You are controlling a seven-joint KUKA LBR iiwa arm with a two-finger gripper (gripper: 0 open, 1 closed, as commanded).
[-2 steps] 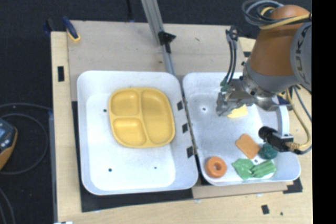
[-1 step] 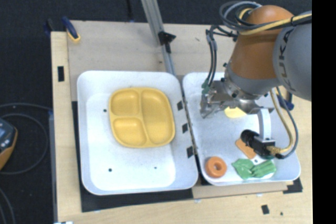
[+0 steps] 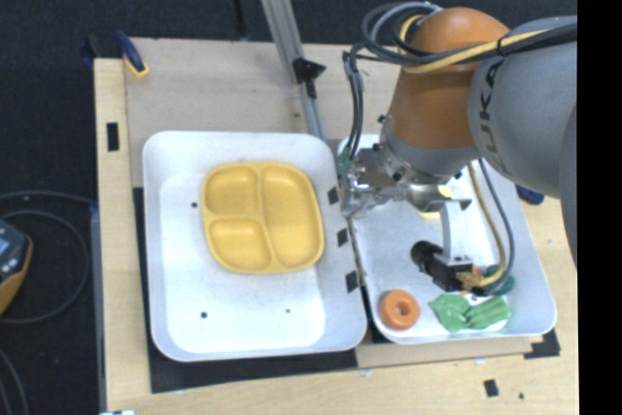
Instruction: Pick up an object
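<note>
A yellow divided plate (image 3: 262, 215) lies in the left bin (image 3: 175, 316), a little above its middle. In the right bin (image 3: 539, 311), an orange ring (image 3: 398, 308) rests near the front edge, with a crumpled green object (image 3: 469, 313) just to its right. The grey arm with its orange band (image 3: 437, 102) reaches in from the right and covers the upper half of the right bin. My gripper (image 3: 362, 184) hangs low at the right bin's upper left corner, close to the wall between the bins. It is well apart from the ring and the green object, and nothing shows in its grasp.
A metal pole (image 3: 282, 24) rises at a slant from behind the bins' shared wall. A blue and yellow clamp (image 3: 133, 55) sits at the bench's back left corner. A small patch of yellow (image 3: 448, 190) peeks out under the wrist.
</note>
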